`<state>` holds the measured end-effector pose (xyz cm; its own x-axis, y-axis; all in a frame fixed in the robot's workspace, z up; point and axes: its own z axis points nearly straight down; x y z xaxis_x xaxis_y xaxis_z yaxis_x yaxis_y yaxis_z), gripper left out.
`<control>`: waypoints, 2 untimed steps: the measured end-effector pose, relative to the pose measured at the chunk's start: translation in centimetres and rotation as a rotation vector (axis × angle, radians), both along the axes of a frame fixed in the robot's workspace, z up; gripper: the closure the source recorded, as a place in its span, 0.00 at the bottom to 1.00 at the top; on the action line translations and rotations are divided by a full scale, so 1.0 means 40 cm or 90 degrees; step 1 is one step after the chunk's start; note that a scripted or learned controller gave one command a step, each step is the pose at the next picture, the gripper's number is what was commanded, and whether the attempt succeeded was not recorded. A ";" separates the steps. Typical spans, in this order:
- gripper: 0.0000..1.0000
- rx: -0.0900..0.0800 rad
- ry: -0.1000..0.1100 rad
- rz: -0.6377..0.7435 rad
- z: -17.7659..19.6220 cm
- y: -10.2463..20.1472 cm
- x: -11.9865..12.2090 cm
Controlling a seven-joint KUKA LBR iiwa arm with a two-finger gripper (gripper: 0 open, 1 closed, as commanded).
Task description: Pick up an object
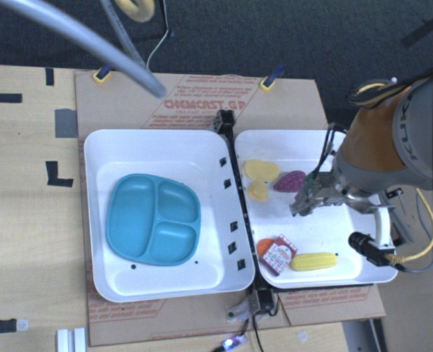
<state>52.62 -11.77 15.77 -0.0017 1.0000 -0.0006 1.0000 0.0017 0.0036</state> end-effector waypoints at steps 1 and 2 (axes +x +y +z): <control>1.00 -0.001 -0.001 0.000 0.144 -0.013 0.021; 1.00 -0.001 -0.001 0.000 0.299 -0.026 0.026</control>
<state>53.65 -12.80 27.74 -0.0014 1.0000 -0.0017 1.0000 0.0014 0.0048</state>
